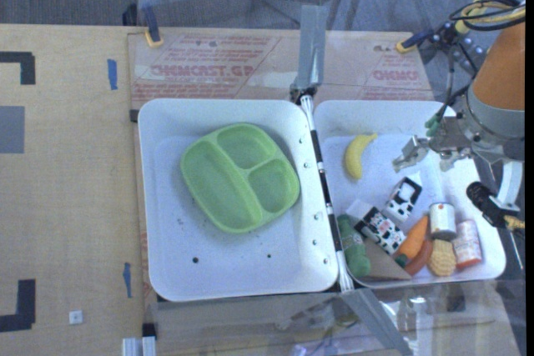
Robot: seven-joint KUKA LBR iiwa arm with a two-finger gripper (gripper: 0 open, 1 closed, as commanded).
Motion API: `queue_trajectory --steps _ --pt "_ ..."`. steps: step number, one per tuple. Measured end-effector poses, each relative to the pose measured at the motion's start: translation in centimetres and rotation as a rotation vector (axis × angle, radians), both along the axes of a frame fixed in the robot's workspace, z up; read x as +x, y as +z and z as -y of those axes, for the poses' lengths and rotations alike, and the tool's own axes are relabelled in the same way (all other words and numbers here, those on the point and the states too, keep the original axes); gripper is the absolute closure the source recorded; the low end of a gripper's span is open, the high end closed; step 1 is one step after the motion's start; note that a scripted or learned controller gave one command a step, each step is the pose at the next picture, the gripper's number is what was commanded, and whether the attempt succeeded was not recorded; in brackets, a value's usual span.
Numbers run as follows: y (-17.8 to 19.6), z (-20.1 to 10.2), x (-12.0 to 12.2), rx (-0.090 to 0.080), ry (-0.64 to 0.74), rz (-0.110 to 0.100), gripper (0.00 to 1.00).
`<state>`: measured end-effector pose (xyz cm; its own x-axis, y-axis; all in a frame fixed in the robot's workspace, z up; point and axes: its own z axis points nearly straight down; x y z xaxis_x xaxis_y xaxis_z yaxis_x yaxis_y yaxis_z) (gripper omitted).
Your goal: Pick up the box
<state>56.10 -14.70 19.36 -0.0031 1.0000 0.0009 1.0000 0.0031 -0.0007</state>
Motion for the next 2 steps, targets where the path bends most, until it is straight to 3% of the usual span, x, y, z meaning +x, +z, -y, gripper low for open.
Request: queue_trajectory --steps 1,2 --pt "-2.1 7.7 -0.6 -0.003 -0.027 0.003 0.0" --pt "-9.9 6.8 -5.1 0.007 0.015 0.006 0.0"
